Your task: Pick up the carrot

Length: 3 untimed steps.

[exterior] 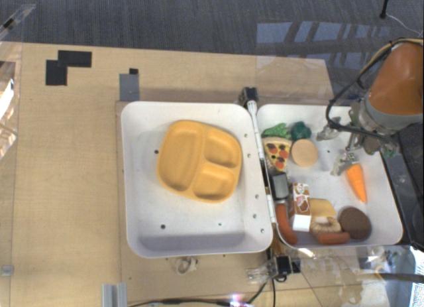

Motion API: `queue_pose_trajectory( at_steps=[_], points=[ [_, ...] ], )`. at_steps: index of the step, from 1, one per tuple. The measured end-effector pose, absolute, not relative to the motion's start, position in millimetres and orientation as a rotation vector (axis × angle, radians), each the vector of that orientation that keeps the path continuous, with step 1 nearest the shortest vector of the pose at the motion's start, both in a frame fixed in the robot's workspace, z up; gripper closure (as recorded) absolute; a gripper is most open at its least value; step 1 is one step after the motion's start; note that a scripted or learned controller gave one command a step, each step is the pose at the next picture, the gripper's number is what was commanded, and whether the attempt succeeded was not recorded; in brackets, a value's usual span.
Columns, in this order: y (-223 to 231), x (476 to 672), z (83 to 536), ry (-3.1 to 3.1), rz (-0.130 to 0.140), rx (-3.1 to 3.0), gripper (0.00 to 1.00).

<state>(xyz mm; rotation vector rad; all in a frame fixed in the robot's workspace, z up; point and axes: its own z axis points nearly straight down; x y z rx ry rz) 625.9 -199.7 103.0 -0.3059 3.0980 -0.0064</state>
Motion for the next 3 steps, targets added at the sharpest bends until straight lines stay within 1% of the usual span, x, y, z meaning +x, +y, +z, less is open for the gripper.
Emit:
queue_pose_trajectory(
  at_steps=[1,2,3],
  points=[
    [-205.5,572.9,89.1,3.095,-0.006,-0.453,0.0],
    [-204.0,571.4,89.5,3.091,0.0,0.464,0.0],
    [-203.7,576.1,104.4,3.078,-0.004,0.453,1.0]
  ],
)
